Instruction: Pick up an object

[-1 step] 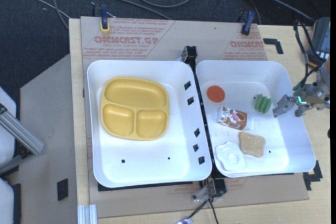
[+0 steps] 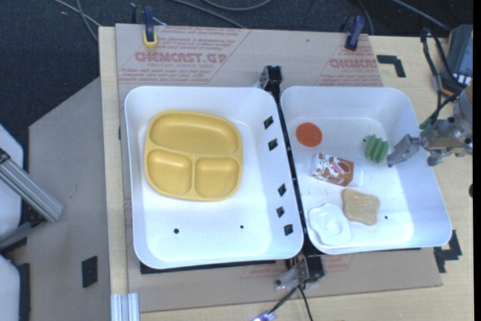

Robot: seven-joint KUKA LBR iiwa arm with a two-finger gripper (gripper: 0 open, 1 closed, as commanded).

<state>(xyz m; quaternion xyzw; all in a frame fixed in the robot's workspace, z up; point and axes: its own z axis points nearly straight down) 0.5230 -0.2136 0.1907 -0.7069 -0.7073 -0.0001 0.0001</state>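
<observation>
A lab: clamped cardboard bench (image 2: 188,56), trailing cables (image 2: 225,7), two white bins (image 2: 139,162).

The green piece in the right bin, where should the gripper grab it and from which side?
Grip the green piece across its short width, coming straight down. It lies low and apart from the orange disc, so both long sides look free; the gripper is beside it.

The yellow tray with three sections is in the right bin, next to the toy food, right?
Not quite. The camera view shows the yellow tray in the left bin, alone. It does have three sections. The toy food, like the orange disc and the fried egg, lies in the right bin.
</observation>
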